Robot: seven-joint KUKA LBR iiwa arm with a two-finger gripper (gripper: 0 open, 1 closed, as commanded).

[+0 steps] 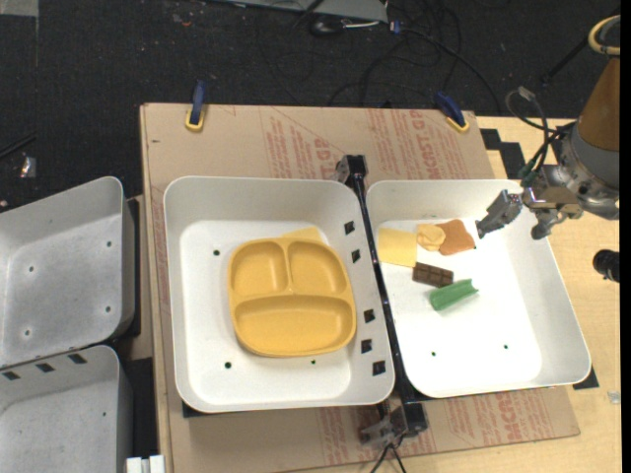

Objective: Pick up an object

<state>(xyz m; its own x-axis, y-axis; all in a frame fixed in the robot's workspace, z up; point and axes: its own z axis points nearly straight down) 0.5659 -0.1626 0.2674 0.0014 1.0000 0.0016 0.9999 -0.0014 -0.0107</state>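
Overhead, the tool [520,217] hangs spread wide and holds nothing, near the orange piece [455,236] in the right bin [513,363].

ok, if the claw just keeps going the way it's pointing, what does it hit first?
Likely the orange piece, nearest to the claw toward the right bin's left side. Depth is unclear; it could pass above.

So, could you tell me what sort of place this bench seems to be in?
Most likely a robotics lab test bench, not a kitchen. Two white bins sit on a cardboard sheet held by clamps, cables trail over the dark floor, and the arm's hand hovers over toy-like food pieces.
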